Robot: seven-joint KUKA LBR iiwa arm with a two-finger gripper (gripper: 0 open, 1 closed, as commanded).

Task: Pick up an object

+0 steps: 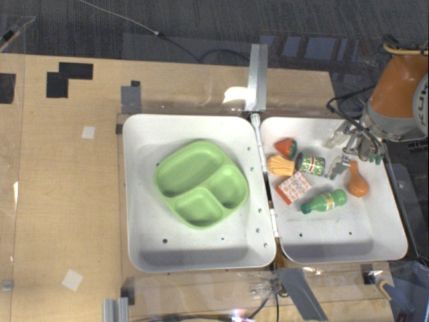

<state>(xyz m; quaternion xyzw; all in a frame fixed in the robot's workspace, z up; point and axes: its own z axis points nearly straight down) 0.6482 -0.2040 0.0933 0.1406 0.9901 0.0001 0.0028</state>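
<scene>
The two-finger gripper [343, 154] hangs spread open and empty over the right white bin [385, 237], near its far right rim. Items cluster in the far half. The near floor lies open. The green plastic bottle [324, 201] lies flat, long axis left-right, slightly tilted. An orange pear-shaped toy [356, 182] sits just beside the fingers.

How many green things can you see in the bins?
3. The green divided plate lies in the left bin. The green can and the green bottle lie in the right bin, the bottle nearer the camera. Others may hide beneath the gripper.
</scene>
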